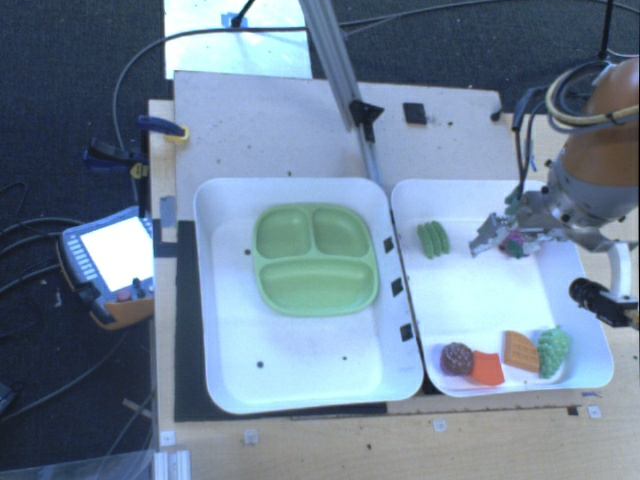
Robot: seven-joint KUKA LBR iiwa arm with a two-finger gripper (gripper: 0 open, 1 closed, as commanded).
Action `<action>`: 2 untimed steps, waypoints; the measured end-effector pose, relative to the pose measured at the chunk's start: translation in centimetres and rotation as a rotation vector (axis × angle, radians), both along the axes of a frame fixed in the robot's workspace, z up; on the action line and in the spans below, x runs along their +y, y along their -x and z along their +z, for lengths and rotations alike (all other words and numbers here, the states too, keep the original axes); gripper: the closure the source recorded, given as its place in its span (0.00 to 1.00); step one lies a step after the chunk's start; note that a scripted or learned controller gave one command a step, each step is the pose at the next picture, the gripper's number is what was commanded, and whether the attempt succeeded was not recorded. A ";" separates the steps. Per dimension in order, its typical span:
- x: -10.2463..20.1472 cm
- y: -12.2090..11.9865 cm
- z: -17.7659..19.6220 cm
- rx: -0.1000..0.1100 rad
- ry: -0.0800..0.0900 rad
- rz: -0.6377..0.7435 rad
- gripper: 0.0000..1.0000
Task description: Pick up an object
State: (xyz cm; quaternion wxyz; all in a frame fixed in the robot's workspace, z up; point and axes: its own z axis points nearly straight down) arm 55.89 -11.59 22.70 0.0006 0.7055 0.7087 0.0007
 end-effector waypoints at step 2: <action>-0.9 1.6 -10.3 0.004 0.000 -0.003 0.00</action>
